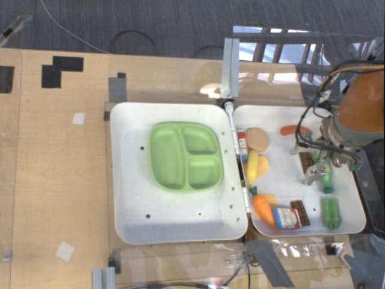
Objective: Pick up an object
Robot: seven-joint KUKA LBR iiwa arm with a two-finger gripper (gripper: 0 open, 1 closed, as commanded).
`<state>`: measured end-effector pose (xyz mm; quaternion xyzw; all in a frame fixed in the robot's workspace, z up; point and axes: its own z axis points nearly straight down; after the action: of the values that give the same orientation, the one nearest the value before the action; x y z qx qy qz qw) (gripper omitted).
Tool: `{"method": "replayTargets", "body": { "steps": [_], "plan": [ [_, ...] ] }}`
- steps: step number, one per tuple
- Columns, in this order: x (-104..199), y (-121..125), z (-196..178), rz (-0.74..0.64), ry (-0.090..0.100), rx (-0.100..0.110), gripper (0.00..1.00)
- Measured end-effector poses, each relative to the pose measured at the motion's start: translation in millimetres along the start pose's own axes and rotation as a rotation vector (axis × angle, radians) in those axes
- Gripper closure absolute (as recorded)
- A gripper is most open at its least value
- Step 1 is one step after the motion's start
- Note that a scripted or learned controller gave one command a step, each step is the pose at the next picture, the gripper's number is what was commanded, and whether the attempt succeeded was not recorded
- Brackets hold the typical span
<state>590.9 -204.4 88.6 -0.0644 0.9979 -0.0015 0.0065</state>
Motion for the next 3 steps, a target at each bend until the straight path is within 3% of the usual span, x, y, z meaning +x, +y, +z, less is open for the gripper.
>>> {"method": "replayTargets", "body": {
  "steps": [1, 2, 3],
  "plan": [
    [-6, 0, -16, -0.005, -0.017, 0.006, 1.0],
    [-5, 0, -15, -0.005, -0.016, 0.005, 0.0],
    [-10, 30, 0, 0.0, -0.001, -0.001, 0.0]
  ]
}}
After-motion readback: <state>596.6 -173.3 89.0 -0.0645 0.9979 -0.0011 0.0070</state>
